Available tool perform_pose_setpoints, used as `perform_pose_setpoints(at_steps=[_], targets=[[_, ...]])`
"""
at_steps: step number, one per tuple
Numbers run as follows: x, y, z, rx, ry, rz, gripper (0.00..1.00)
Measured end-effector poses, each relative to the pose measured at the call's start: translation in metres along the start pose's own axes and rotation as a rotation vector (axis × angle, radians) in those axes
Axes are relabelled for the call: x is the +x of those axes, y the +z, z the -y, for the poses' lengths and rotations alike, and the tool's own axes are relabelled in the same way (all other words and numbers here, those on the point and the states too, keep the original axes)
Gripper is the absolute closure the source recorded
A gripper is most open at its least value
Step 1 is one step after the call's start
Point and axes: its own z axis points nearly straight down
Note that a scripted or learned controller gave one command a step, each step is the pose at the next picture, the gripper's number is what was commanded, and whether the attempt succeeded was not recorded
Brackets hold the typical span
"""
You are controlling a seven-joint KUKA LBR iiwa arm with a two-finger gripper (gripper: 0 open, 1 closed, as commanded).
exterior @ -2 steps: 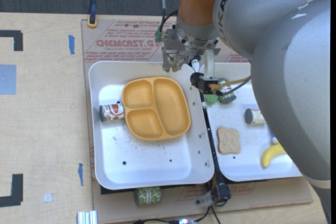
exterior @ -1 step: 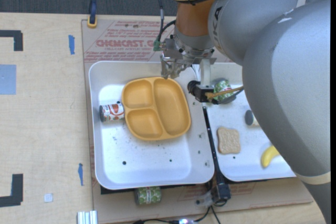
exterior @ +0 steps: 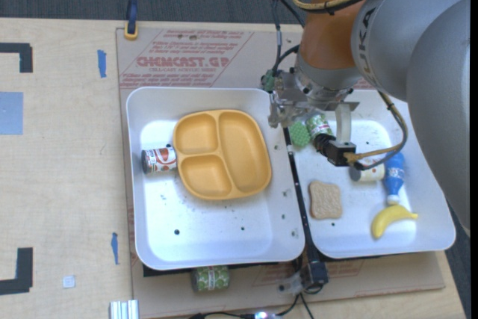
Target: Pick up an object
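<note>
So the arm (exterior: 388, 19) hangs over the right bin (exterior: 429, 231), up around its 11 o'clock corner. The claw (exterior: 310, 119) sits right above a green object (exterior: 300, 133), which looks like the target. Can't tell the claw's state from up here. Looks like the approach step; next it needs a clean drop and squeeze. Bread (exterior: 326, 199) and banana (exterior: 392, 221) sit untouched toward 6 o'clock.

A wooden bench top (exterior: 60, 183) carries a brown printed cardboard sheet (exterior: 194, 56) (red lettering) under the 2 bins. A blue clamp with a yellow base (exterior: 131, 19) grips the sheet's far-left corner. Blue tape strips (exterior: 101, 63) mark the wood, and black cables (exterior: 306, 280) trail at the near edge.
</note>
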Motion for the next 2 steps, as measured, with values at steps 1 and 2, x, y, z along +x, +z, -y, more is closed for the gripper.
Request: perform_pose_setpoints(at_steps=[1,2], targets=[[-0.104,0.0,0.065,-0.001,0.001,-0.001,1.0],[-0.146,-0.019,0.066,-0.004,0.0,0.0,1.0]])
